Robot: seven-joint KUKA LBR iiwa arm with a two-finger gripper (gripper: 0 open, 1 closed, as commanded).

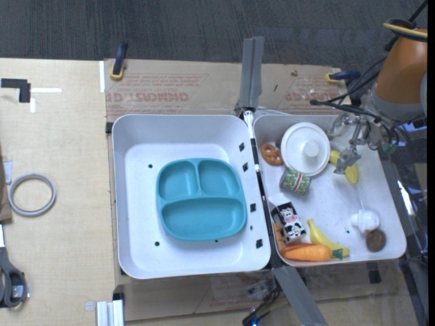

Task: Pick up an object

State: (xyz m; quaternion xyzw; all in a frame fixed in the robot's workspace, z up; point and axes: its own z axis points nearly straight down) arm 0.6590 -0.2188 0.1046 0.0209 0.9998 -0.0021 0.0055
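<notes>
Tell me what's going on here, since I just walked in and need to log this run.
A KUKA arm reaches from the right over the right bin, its gripper low beside a yellow toy near the far wall. Nothing is visibly held. That bin holds a white lid, pretzel, green cup, cow-print carton, banana, carrot and a brown ball. The left bin holds a teal divided plate.

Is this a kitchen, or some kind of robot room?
Most likely a robot test lab, not a kitchen. A robot arm reaches over two white bins on a wooden bench. One holds a blue divided plate, the other toy food like a carrot.
</notes>
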